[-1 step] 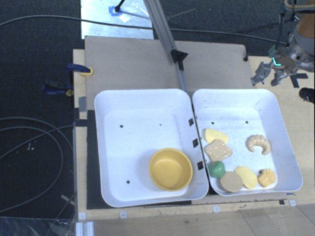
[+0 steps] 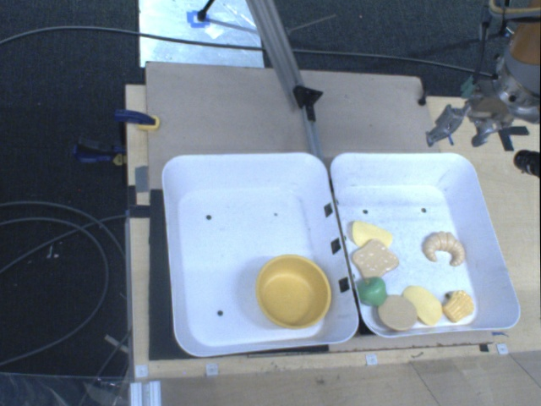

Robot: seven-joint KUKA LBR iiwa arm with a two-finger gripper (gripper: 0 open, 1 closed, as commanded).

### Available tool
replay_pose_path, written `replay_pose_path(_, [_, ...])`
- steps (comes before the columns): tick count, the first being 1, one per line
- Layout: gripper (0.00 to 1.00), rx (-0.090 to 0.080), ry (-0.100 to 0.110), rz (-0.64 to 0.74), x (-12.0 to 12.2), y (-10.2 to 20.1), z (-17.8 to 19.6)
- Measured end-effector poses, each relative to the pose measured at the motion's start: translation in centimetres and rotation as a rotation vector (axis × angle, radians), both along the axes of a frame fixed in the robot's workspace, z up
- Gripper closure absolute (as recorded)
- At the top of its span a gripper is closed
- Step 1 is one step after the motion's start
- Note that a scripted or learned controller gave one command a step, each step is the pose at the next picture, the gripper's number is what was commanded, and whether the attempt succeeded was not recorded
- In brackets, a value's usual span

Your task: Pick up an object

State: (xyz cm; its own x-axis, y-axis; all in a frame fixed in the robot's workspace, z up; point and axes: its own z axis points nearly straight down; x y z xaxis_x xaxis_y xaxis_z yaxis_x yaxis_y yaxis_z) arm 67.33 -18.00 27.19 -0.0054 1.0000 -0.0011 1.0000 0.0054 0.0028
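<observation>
My gripper [image 2: 461, 134] hangs at the upper right, above the far right corner of the right bin [image 2: 406, 180], fingers spread open with nothing between them. Near that bin's front lie several food pieces: a croissant [image 2: 444, 247], a pale yellow wedge [image 2: 370, 233], a square cracker [image 2: 374, 259], a green piece [image 2: 371, 291], a round tan biscuit [image 2: 397, 313], a yellow oval piece [image 2: 423, 304] and a small ridged yellow piece [image 2: 457, 305]. A yellow bowl [image 2: 292, 290] sits upright in the left bin [image 2: 228, 193], near its front.
A grey pole [image 2: 279, 41] slants down from the top to the seam between the bins. A yellow and blue clamp [image 2: 135, 119] grips the bench's left edge. Cables trail over the dark floor on the left.
</observation>
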Motion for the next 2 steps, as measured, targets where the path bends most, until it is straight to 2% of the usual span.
replay_pose_path(2, [0.00,0.000,0.005,-0.004,-1.0,-1.0,-9.8])
